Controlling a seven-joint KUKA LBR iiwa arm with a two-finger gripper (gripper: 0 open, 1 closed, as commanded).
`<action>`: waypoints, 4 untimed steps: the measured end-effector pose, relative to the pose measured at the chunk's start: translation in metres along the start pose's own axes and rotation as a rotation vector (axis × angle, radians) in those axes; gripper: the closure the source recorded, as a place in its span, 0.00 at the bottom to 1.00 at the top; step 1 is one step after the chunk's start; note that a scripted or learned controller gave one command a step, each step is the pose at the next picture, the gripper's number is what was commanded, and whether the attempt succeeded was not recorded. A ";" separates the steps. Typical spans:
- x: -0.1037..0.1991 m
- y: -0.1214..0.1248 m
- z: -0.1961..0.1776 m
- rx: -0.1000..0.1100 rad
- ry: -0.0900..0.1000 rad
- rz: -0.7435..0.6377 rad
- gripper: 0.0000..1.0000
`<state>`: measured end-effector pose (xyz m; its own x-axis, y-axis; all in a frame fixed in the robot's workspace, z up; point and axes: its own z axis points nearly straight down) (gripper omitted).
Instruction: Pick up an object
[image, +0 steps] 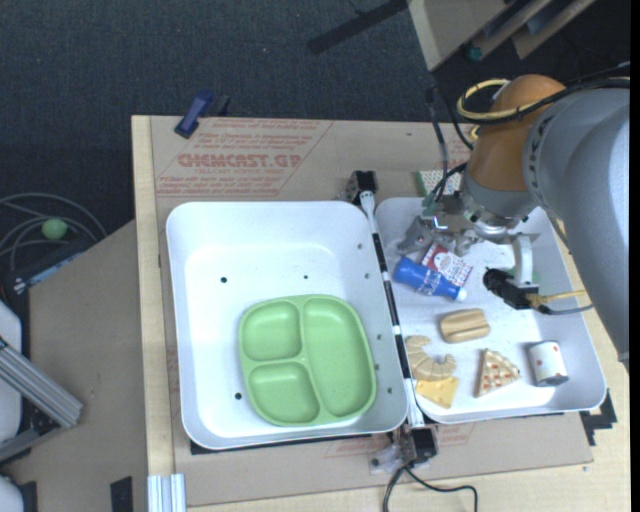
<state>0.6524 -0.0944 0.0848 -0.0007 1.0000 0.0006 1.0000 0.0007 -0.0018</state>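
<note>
White plastic bins sit side by side on the bench: the left bin (200, 300) holds a green divided plate (305, 358), the right bin (575, 395) holds the small items. The arm (560, 130) reaches low over the right bin's far end, and its gripper (450, 232) hangs just above a blue-and-white bottle (432, 278); whether the jaws are parted or closed cannot be told, and nothing is seen held. Nearer lie a bread roll (464, 324), a pizza slice (496, 372), a cheese wedge (436, 390) and a small can (547, 362). The bottle looks the likeliest target: best to straddle its narrow width, descend squarely, and close firmly before lifting.
</note>
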 end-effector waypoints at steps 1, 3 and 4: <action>-0.034 -0.078 0.001 0.000 -0.001 0.003 0.00; -0.032 -0.151 -0.009 -0.003 -0.001 0.002 1.00; 0.011 -0.153 -0.100 -0.003 0.000 0.000 1.00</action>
<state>0.4997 -0.0834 0.1849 -0.0008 1.0000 0.0006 1.0000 0.0008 0.0011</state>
